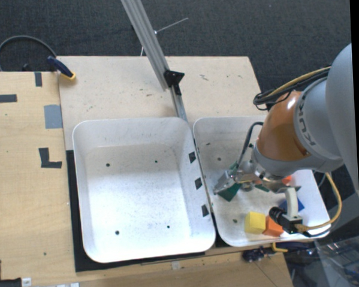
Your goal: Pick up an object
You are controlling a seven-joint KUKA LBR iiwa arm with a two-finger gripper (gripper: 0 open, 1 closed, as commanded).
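Note:
My gripper (225, 184) is low in the right bin (211, 145), near its left wall, with the orange-banded wrist above and to its right. A dark green object (231, 193) lies right at the gripper's tip and partly under it. I cannot tell whether the object is held or only touched. A yellow block (254, 222) and an orange block (272, 227) sit side by side near the bin's front wall. A blue piece (294, 204) shows just right of them, partly hidden by the arm.
The left bin (85, 175) stands beside the right one, sharing a narrow divide. A slanted metal bar (153, 48) reaches the bins' back edge. A blue-and-yellow tool (61, 67) with a black cable lies on the bench at the far left.

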